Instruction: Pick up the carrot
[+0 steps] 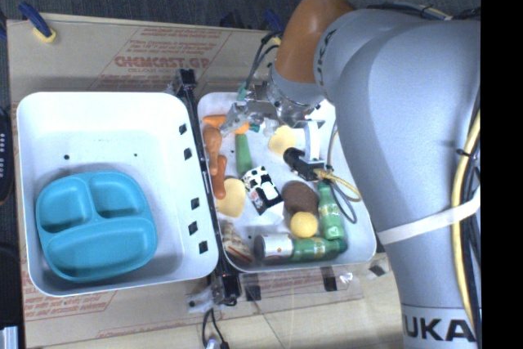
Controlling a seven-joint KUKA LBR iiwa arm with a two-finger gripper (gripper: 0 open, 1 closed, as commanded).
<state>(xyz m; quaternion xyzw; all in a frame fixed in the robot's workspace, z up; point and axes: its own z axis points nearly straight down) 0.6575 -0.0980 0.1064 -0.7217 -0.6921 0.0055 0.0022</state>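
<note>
The grey arm reaches in from the right, orange band uppermost, bent steeply down so the tool hangs low over the far end of the right bin. The carrot lies just left of and below the tool, against the bin's left wall.

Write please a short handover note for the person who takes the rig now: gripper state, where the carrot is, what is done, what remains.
Gripper: low over the far end of the right bin, beside the carrot; nothing is visibly between its fingers.
Carrot: lying in the right bin along its left wall, next to a green vegetable.
Left bin: holds a blue divided tray.
Done: arm has reached the carrot's area.
Left: grasp the carrot and lift it; not yet picked up.
</note>
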